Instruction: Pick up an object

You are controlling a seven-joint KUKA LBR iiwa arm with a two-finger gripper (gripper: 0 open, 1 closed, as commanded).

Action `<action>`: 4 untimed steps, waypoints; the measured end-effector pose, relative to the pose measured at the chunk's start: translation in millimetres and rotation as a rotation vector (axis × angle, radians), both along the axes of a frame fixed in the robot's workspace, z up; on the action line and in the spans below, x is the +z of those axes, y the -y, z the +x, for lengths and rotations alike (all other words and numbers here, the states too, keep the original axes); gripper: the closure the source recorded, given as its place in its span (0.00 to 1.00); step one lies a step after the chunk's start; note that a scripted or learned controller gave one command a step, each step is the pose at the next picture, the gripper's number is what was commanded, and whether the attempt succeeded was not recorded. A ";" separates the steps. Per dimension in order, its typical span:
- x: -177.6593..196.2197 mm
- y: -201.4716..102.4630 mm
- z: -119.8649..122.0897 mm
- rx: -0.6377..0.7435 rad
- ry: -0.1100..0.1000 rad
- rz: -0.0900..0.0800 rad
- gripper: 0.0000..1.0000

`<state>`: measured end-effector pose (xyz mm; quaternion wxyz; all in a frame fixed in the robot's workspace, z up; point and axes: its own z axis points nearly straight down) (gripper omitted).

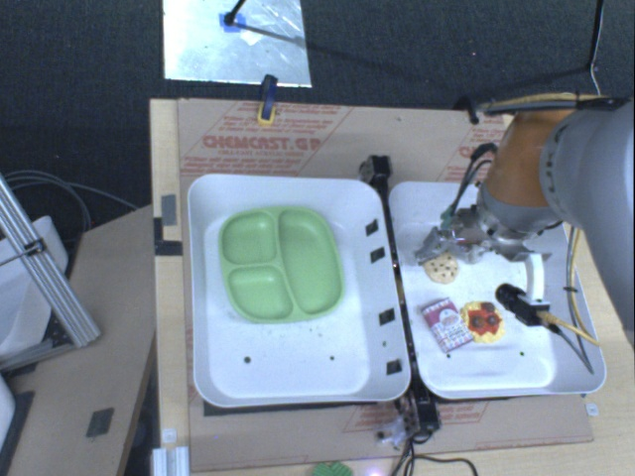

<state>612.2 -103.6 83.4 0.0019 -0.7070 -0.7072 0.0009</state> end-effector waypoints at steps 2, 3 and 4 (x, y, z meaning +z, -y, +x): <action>0.9 1.5 10.3 0.000 0.002 -0.001 0.00; 1.9 29.3 49.0 0.002 0.004 -0.001 0.00; 0.7 -6.9 -7.6 0.001 0.000 0.001 0.00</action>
